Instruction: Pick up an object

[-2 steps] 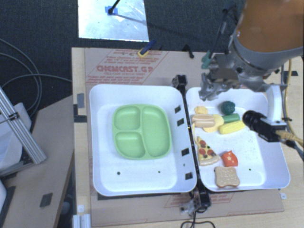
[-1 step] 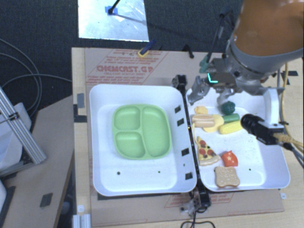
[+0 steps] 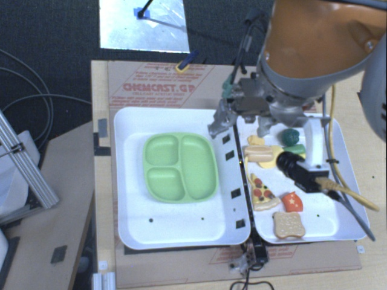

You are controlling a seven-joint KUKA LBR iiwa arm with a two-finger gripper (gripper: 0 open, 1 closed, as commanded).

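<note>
Where the arm (image 3: 320,35) reaches in from the right, its grey and orange bulk covers the far corner of the right bin (image 3: 329,222). The gripper (image 3: 265,124) hangs over that bin's far left part, close to the wall shared with the left bin (image 3: 133,222). Its parts are crowded under the wrist, so I cannot tell whether it stands wide or narrow, and nothing can be seen held in it.

Both bins rest on a cardboard sheet (image 3: 157,86) with red print. In the left bin, a green divided plate (image 3: 180,167) lies flat near the middle, well apart from the gripper.

All the small toy foods lie in the right bin. A hot dog (image 3: 260,154) lies just beneath the gripper on the near side, with a pale yellow piece (image 3: 255,141) touching its far edge. Nearer the camera, a pizza slice (image 3: 261,193) lies along the left wall, and a slice of toast (image 3: 288,225) sits by the near wall. A dark green piece (image 3: 291,136) lies to the gripper's right, just beside it. A small red piece (image 3: 292,202) sits between the pizza slice and the toast.
</note>
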